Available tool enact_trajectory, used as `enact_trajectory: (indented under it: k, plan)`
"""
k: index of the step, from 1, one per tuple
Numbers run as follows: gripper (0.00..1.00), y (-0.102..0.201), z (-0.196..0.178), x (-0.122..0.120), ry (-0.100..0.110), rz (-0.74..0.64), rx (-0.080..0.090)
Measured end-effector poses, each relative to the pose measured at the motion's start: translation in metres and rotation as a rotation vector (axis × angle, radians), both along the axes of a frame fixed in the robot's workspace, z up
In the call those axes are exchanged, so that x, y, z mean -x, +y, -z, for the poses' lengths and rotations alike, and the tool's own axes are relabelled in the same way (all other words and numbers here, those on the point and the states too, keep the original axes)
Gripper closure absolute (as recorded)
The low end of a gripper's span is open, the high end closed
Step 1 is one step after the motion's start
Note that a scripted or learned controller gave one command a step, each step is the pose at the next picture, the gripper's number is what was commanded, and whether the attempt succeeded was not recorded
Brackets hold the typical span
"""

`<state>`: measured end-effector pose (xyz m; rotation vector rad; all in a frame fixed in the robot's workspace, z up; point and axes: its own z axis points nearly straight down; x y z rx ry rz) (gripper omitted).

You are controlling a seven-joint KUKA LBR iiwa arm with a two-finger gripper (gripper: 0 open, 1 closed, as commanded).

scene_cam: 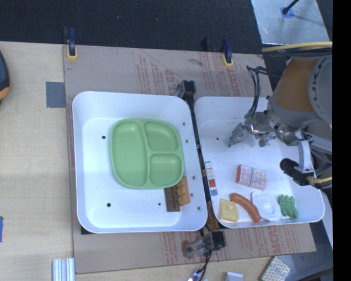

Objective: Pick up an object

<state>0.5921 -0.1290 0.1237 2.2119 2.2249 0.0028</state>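
In the camera view you have two white bins side by side on the surface (29,157). The left bin (90,209) holds a green divided plate (146,153) at its centre, with a brown waffle-like block (178,195) just off the plate's lower right edge, near the bin's lower right corner.

The right bin (222,113) carries the small items along its lower part: a yellow cheese wedge (228,209) at lower left, an orange-red sausage (245,206) beside it, a white piece (268,206) further right, and a green cluster that looks like a toy vegetable (288,206) at the lower right corner. A red-and-white packet (251,176) lies a little above them, apart from the rest.

Your arm (301,92) enters from the right of the frame. The end effector (241,133) hangs over the upper middle of the right bin with its fingers spread apart and nothing between them, well above the packet in the frame.
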Motion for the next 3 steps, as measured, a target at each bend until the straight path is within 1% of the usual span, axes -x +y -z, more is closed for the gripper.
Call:
enact_trajectory:
  k: [1, 2, 3]
  plan:
    - [0.0, -0.007, 0.034, 0.07, 0.016, 0.003, -0.004]
    - [1.0, -0.008, 0.022, 0.067, 0.01, 0.002, -0.002]
    - [1.0, 0.091, -0.072, 0.021, 0.0, -0.003, -0.002]
